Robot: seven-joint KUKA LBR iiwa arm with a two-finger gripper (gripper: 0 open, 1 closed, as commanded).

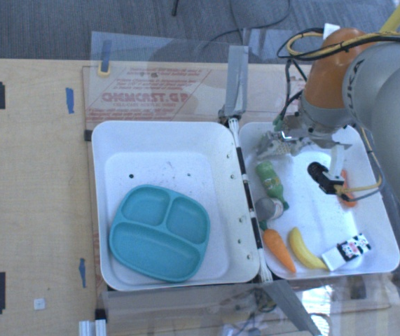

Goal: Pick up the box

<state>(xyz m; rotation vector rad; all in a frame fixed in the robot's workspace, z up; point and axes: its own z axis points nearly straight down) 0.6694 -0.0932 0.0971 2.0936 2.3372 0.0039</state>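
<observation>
i'm on the approach: gripper [278, 143] hovers at the far end of the right bin [378, 208], well apart from the box [347, 250] at its near corner beside the banana [305, 249]. can't tell fingers' state. next, travel over to the box.

Bright, even overhead light washes the two shallow white plastic bins [171, 135] nearly to glare. Shadows are soft and short. The big grey robot arm [389, 82], close to the lens, looks blurred; the picture is slightly grainy overall.
</observation>
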